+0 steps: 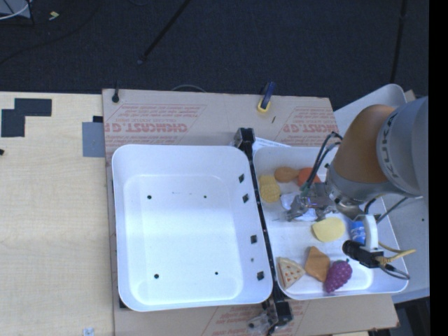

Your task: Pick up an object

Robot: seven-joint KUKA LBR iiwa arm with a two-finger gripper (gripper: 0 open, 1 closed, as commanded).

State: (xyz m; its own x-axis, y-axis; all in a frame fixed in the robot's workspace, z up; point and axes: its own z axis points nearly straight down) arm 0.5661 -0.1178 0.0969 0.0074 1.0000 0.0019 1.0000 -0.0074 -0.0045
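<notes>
Under bins, cardboard [175,121] printed "CHEMCRAFT", mirrored

At the frame's right, the arm [392,152] was a bulky grey cylinder with a broad orange band, black cables trailing toward its small metallic hand [302,207].

the arm [381,152] is running off the right edge and covering the right bin's [287,285] far corner; beside the yellow piece [329,229], the gripper [301,207] is blurring into clutter, fingers unreadable
</notes>
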